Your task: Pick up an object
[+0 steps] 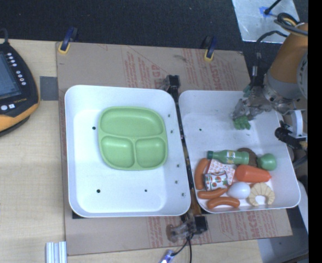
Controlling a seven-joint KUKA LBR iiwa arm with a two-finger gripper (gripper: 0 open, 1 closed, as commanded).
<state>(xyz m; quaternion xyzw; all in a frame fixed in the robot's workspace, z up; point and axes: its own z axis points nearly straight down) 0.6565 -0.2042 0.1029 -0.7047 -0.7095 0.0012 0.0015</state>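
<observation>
My gripper (pixel 242 117) hangs over the upper part of the right bin (pixel 205 108), reaching in from the right. A small dark green toy (pixel 241 124) sits between its fingertips, and the gripper is shut on it. In the bin's lower half lies a heap of toy food: a green bottle (pixel 228 156), an orange carrot (pixel 252 173), a green round fruit (pixel 268 161), a red-labelled can (pixel 218 175), a white egg (pixel 239 190), a croissant (pixel 261 194) and sausages (pixel 222 203).
The left bin (pixel 84 190) holds a light green divided plate (pixel 132 137). A teach pendant (pixel 5 89) lies at the far left of the bench. Clamps (pixel 68 39) pin the cardboard at the back edge.
</observation>
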